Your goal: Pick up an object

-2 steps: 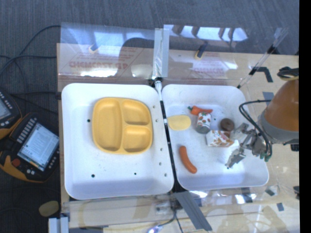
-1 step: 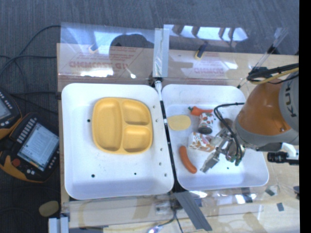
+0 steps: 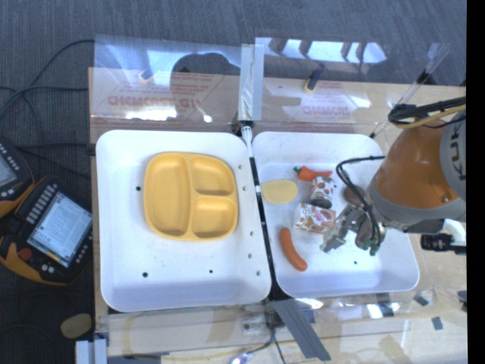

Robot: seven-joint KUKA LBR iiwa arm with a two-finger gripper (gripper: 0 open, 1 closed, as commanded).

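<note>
Looking down at a table (image 3: 174, 89) sitting on dark grey carpet (image 3: 189, 6), with a handheld controller (image 3: 47, 226) on the floor to the left. Two white bins sit side by side: the left bin (image 3: 121, 279) has a yellow divided tray (image 3: 191, 196), the right bin (image 3: 394, 275) has the small stuff. The arm (image 3: 417, 177) hangs over the right bin with its tool (image 3: 350, 237) low, right beside a printed packet (image 3: 314, 218). Honestly can't tell the tool's state. Nearby: orange sausage (image 3: 293, 249), pale yellow disc (image 3: 279, 192), carrot (image 3: 312, 174).
</note>
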